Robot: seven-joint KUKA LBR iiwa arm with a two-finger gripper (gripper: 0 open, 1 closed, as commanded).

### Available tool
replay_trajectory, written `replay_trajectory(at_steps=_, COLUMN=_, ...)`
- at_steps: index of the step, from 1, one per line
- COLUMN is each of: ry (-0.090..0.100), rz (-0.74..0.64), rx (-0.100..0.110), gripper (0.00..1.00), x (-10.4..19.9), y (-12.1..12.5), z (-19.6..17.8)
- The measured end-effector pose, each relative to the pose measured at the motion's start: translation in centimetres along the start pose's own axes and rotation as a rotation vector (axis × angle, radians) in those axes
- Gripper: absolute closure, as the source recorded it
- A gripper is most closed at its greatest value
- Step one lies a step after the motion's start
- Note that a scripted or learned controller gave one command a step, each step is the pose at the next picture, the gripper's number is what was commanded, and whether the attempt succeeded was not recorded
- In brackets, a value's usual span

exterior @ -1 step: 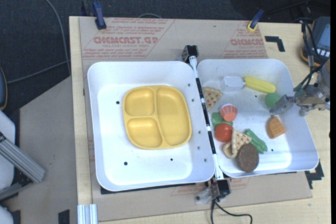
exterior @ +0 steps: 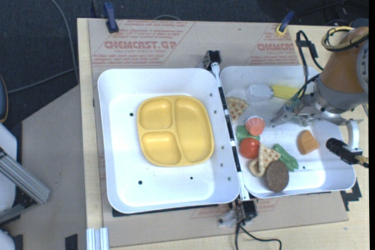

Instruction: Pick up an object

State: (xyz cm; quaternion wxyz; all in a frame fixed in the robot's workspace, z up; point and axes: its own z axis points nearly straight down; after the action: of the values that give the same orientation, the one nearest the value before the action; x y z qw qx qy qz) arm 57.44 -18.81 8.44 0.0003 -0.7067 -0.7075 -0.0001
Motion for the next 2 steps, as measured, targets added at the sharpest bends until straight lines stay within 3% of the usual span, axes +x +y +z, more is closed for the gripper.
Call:
replay_trajectory(at_steps=1, ry=0.004, rz=-0.002, rx=0.024, gripper=0.0, x=0.0, y=8.8, z=0.2)
replay_trajectory(at_steps=2, ry=0.0, rz=0.0, rx=0.02, gripper=1.0, x=0.0, y=8.8, z=-0.8)
